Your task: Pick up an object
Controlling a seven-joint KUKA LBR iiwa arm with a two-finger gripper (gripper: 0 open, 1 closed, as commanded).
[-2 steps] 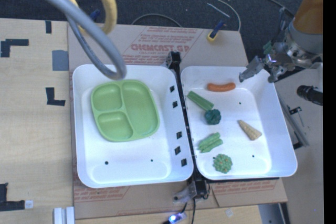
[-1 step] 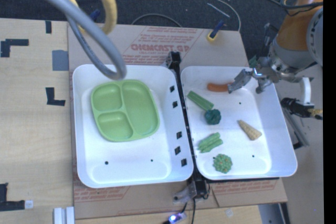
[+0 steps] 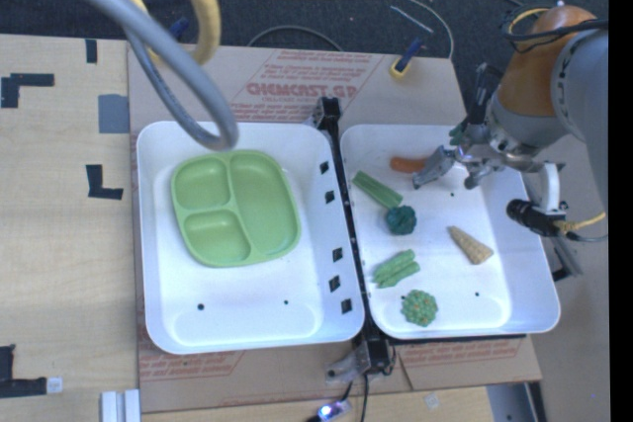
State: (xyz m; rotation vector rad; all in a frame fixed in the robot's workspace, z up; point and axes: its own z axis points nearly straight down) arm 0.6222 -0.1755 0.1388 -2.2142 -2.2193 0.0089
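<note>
We see the gripper (image 3: 453,171) over the far part of the right bin (image 3: 524,306), its two fingers spread apart with nothing between them. One finger points toward the orange carrot-like piece (image 3: 406,164), whose end lies just beside that fingertip; we cannot tell if they touch.

Relative to the hand:
- Toward the divider, just past the carrot piece: a green stalk (image 3: 376,190), lying slantwise.
- Below that, nearer the camera: a dark green broccoli piece (image 3: 401,219), just beside the stalk's end.
- Nearer the camera, under the wrist side: a tan cone (image 3: 471,245), apart from the others with bare white floor around it.
- Further toward the near rim: a green bean bundle (image 3: 396,268) and a light green floret (image 3: 419,307), near each other.

Open room: the bin floor directly under the hand and along the right wall is bare. The near right corner is likewise bare. The far rim sits close behind the fingers.

Across the black divider (image 3: 341,222), well apart from the hand, the left bin (image 3: 237,321) holds a green sectioned plate (image 3: 235,208) in its far half; the near half shows bare floor. A grey hose (image 3: 148,44) slants over that bin's far corner.

Writing: red print on the cardboard (image 3: 297,84) beyond the bins begins "CHEMCAST"; the rest is too small for us to read.
</note>
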